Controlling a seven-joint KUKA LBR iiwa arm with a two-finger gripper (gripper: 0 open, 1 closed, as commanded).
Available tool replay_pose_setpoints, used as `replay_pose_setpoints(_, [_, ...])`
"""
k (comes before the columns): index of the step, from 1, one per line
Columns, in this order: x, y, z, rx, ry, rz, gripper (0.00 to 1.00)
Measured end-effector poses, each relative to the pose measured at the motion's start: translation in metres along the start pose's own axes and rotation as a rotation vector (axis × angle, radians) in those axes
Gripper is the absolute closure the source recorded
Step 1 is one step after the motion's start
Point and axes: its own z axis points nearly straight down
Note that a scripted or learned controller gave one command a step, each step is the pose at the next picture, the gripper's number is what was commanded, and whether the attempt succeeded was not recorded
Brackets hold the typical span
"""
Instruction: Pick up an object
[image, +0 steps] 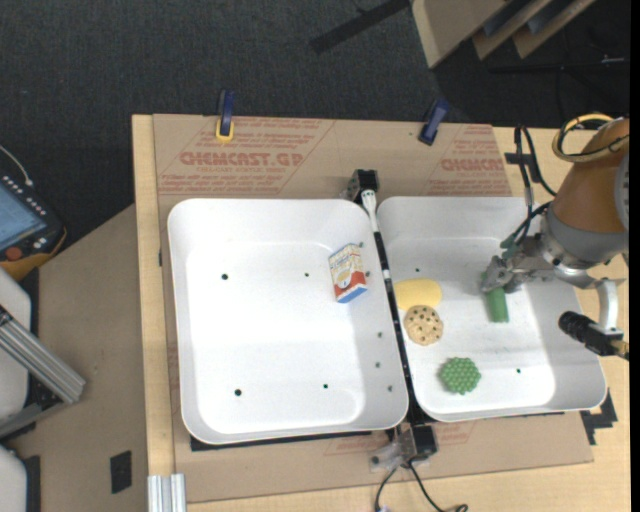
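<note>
Over the right bin (570, 395), near its right wall, the gripper (497, 283) hangs with a green stick (496, 305) directly beneath it. Whether the fingers are spread or closed on the stick cannot be told; their tips blur into its top end. If the grip is shallow or off-centre, the stick would likely slip out on lifting. A yellow piece (419, 292), a cookie (424, 324) and a green ball (460, 375) lie nearer the bin's left edge. A small carton (348, 272) sits in the left bin (200, 330).
</note>
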Motion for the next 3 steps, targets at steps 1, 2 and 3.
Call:
replay_pose_setpoints(1, [0.079, 0.054, 0.001, -0.005, 0.001, -0.008, 1.0])
replay_pose_setpoints(2, [0.139, -0.081, -0.094, 0.004, 0.006, -0.002, 1.0])
replay_pose_setpoints(3, [0.191, -0.039, -0.089, -0.003, 0.001, -0.005, 1.0])
